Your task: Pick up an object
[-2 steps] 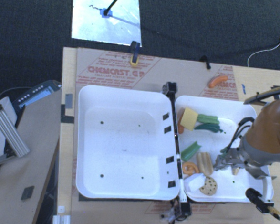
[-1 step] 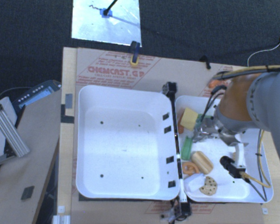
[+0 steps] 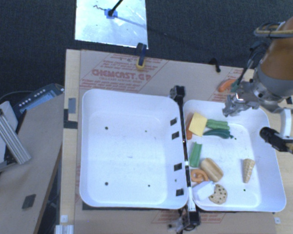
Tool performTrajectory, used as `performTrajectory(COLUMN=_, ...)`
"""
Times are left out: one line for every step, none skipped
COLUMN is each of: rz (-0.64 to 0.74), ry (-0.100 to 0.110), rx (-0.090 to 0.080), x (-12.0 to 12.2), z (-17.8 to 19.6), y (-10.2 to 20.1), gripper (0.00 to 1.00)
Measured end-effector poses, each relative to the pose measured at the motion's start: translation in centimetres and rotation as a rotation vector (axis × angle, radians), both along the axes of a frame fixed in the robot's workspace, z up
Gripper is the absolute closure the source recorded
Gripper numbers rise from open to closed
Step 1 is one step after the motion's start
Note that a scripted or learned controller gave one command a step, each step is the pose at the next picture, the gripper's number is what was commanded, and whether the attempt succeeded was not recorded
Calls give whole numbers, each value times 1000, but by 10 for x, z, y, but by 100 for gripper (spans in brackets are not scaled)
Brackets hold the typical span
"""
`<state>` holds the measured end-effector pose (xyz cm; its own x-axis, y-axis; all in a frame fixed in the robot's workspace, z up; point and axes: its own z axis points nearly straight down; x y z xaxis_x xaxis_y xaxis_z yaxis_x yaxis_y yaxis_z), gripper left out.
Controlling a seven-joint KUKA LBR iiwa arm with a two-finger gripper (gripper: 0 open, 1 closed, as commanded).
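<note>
camera view: right bin (image 3: pixel 268 197) holds yellow block (image 3: pixel 197 124), cookie (image 3: pixel 218 194), cone (image 3: pixel 247 169).

1. A yellow cheese wedge (image 3: pixel 197 124) is seen lying flat at the 10 o'clock side of the right bin (image 3: pixel 273 195).
2. Two green pods (image 3: pixel 217 129) are laid side by side just beside the cheese, toward 3 o'clock.
3. A green stick (image 3: pixel 196 154) is set lengthwise by the left wall.
4. A bread roll (image 3: pixel 211 169) and an orange pretzel (image 3: pixel 199 175) are found touching, toward 7 o'clock.
5. A bitten chocolate-chip cookie (image 3: pixel 218 194) is placed at 6 o'clock.
6. An ice-cream cone (image 3: pixel 247 169) is pointed toward 6 o'clock, right of centre.
</note>
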<state>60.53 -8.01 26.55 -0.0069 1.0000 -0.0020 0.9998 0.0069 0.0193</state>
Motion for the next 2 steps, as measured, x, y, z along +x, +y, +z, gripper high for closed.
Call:
performTrajectory(rz=-9, ry=35, rx=4, x=-53, z=-170, y=-19, gripper=100)
performTrajectory(rz=-2, ry=-2, rx=-2, x=-32, z=43, y=-25, gripper=100)
